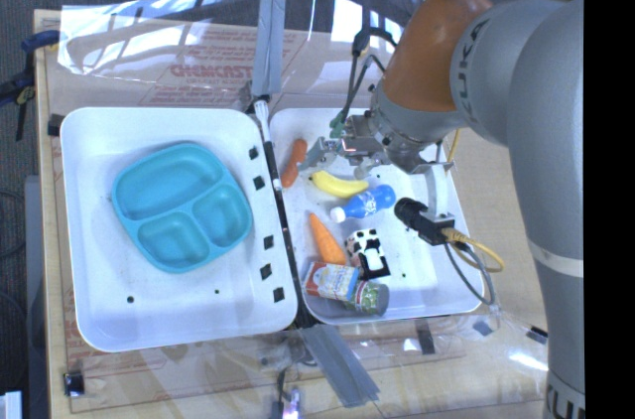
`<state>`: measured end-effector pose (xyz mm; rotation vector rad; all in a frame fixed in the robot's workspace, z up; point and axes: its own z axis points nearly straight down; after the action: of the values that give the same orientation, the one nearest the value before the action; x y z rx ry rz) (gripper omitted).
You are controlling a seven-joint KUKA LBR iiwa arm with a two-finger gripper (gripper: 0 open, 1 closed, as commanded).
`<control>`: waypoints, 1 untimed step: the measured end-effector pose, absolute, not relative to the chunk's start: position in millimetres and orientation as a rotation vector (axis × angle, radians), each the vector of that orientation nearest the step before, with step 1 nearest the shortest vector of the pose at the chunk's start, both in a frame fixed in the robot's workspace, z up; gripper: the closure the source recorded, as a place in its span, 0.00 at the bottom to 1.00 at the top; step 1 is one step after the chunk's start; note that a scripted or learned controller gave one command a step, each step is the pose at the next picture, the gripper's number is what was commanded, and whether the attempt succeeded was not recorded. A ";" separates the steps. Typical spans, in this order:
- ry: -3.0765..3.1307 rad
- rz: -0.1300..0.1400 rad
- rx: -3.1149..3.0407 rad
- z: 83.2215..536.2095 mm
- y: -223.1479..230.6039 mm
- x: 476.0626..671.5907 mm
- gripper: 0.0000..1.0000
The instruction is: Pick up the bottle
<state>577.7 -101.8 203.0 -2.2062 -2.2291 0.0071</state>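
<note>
The bottle [365,204], a small blue plastic one with a white cap, lies on its side near the middle of the right-hand bin [448,303], right of the frame's centre, its cap pointing toward the lower left. It looks light and stiff, with a smooth rounded body that could roll or slip out of a pinch, so the surest hold is probably across the blue barrel, square to its long axis, rather than on the narrow cap. The gripper [342,147] hangs just above and to the upper left of it, over the banana [337,182]; whether its jaws are parted or closed I cannot tell from this angle. Crowding is the trouble: the banana lies just beside the bottle on its upper side, a carrot [325,238] sits just below the cap, and a black-and-white toy [368,253] lies near the barrel's lower side. Another carrot [293,162] rests by the bin's left wall. The blue divided tray [181,205] sits in the left bin, well apart.
</note>
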 end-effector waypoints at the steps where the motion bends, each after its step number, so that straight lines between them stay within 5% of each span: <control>1: -2.381 0.006 -2.040 100.8 -136.0 612.8 0.00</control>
<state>612.8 -136.0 100.8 -2.0405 -2.3812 0.0059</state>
